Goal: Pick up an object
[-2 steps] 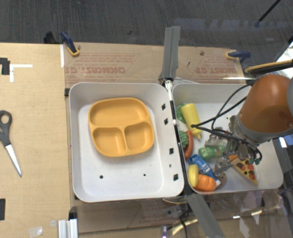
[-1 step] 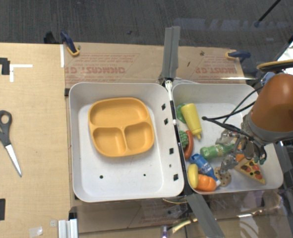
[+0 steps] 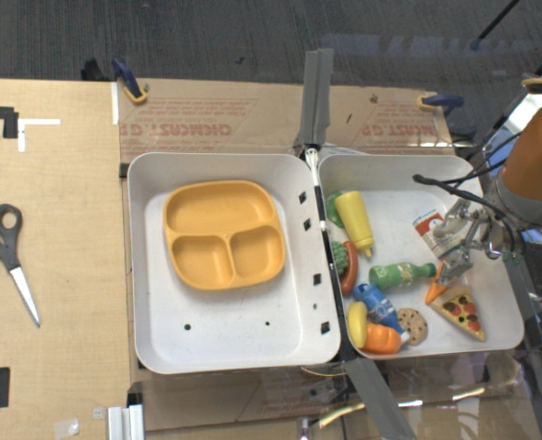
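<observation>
My gripper point(image 3: 454, 246) hangs low over the right side of the right bin point(image 3: 394, 177), reaching in from the right edge. Directly below its tip lie a small orange carrot point(image 3: 433, 292) and a pizza slice point(image 3: 461, 311). A red and white packet point(image 3: 425, 224) lies just to its left. Further left are a green bottle point(image 3: 400, 273), a yellow mustard bottle point(image 3: 354, 220), a blue toy point(image 3: 374, 302) and a cookie point(image 3: 411, 326). I see nothing lifted off the bin floor.
The left bin point(image 3: 151, 337) holds an orange divided plate point(image 3: 225, 235). A red and green toy point(image 3: 346, 264), a yellow piece point(image 3: 357, 320) and an orange piece point(image 3: 383, 339) crowd the right bin's left wall. Scissors point(image 3: 10, 257) lie on the bench at far left.
</observation>
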You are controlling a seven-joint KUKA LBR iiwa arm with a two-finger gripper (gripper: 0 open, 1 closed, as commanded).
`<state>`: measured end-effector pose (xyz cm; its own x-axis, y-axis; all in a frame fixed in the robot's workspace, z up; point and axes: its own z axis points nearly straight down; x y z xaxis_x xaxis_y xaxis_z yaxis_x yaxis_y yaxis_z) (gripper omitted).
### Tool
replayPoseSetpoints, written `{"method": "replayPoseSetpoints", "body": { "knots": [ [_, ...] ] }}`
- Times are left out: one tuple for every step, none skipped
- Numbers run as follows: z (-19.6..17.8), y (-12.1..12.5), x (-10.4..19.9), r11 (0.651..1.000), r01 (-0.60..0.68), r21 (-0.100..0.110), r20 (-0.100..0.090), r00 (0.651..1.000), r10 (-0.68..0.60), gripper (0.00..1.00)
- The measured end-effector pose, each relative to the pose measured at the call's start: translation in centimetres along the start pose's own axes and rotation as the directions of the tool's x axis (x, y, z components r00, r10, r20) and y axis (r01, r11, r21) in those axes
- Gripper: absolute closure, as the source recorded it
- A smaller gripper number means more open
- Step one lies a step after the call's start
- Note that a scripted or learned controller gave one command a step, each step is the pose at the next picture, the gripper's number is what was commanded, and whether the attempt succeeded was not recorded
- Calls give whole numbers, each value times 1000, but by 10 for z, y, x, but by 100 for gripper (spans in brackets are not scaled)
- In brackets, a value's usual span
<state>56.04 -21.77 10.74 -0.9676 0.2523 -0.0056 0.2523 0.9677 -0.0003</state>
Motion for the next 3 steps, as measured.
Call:
{"method": "replayPoseSetpoints", "body": {
  "knots": [
    [5,13,14,1000,-24,3,21,999,24,0],
    [6,83,23,995,-101,-4,18,995,101,0],
    [11,88,69,985,-173,-3,8,985,173,0]
  ]
}}
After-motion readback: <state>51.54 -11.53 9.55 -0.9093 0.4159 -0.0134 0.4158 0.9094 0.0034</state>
